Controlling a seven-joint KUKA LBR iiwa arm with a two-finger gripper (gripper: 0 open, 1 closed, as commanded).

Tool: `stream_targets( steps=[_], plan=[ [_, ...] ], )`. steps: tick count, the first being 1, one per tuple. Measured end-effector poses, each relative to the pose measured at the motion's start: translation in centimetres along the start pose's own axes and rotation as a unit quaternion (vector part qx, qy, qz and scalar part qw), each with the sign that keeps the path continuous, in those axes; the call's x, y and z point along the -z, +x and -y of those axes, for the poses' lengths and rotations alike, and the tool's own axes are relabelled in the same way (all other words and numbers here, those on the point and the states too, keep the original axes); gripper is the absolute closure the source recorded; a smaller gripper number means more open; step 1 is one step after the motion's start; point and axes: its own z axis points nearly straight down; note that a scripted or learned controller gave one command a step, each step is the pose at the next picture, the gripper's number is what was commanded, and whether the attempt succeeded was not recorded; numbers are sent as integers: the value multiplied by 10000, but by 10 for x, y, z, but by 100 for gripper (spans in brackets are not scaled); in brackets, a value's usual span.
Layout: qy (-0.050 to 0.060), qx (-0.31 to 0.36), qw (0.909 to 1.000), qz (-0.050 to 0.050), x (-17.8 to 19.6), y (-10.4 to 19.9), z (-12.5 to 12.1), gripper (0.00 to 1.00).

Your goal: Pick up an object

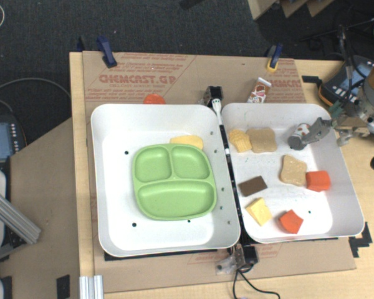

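The right bin (343,226) holds several small food-shaped pieces. Among them are a yellow ridged piece (240,141), a tan slice (262,139), a tan toast-like piece (293,170), an orange block (318,180), a brown flat square (252,185), a yellow wedge (258,211) and an orange-red chunk (290,221). My gripper (301,136) hangs low over the far right part of this bin. It is just right of the tan slice and above the toast-like piece, with nothing seen held in it.
The left bin (106,167) carries a green divided plate (172,181) with a pale yellow piece (187,141) behind it. On the bench beyond the bins lie a small red-and-white carton (259,91) and an orange disc (154,98). Blue clamps (106,52) grip the board's far edge.
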Motion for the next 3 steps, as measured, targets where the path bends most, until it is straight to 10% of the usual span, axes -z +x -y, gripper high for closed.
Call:
stream_targets(
  steps=[1, 2, 3],
  plan=[
    [4, 8, 10000, -13, -148, 4, -60, 0],
    [-11, -15, 10000, 0, -139, 7, 16, 0],
    [-47, -10, 10000, 20, -128, 6, 13, 100]
  ],
)
